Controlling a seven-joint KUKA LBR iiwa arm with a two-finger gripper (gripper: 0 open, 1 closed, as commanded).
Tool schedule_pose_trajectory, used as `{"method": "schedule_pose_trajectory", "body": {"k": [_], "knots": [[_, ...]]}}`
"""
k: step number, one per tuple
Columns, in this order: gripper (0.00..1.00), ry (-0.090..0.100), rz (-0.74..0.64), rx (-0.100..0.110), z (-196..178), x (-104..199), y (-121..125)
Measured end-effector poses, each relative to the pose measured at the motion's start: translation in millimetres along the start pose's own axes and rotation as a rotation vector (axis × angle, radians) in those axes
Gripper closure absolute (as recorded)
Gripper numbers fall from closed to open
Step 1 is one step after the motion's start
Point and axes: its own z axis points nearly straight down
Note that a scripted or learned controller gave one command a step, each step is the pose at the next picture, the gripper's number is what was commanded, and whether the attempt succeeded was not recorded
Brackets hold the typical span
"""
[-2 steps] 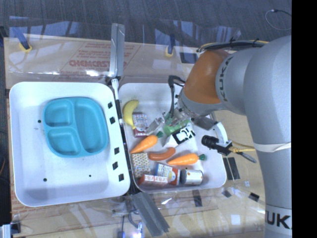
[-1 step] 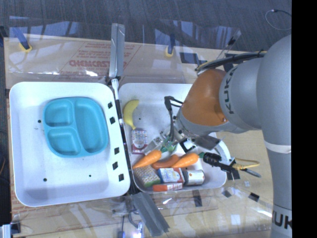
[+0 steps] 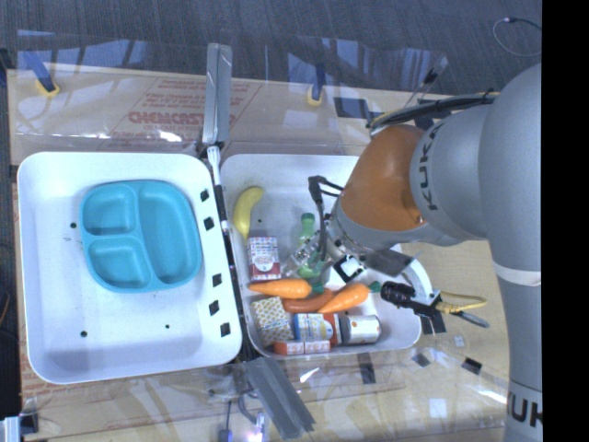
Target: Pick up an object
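The gripper (image 3: 313, 258) sits low in the right bin (image 3: 276, 168), frame centre, directly over a green bottle (image 3: 307, 226); whether its fingers grip it, I cannot tell.

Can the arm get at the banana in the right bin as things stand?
Probably yes. The banana lies alone at the bin's upper left, with bare floor around it; the gripper hangs nearby over a green bottle.
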Motion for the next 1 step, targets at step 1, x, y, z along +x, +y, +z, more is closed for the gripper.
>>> {"method": "schedule_pose_trajectory", "body": {"k": [1], "knots": [[1.00, 0.009, -0.251, 0.011, -0.6, -5.4, 41.9]]}}
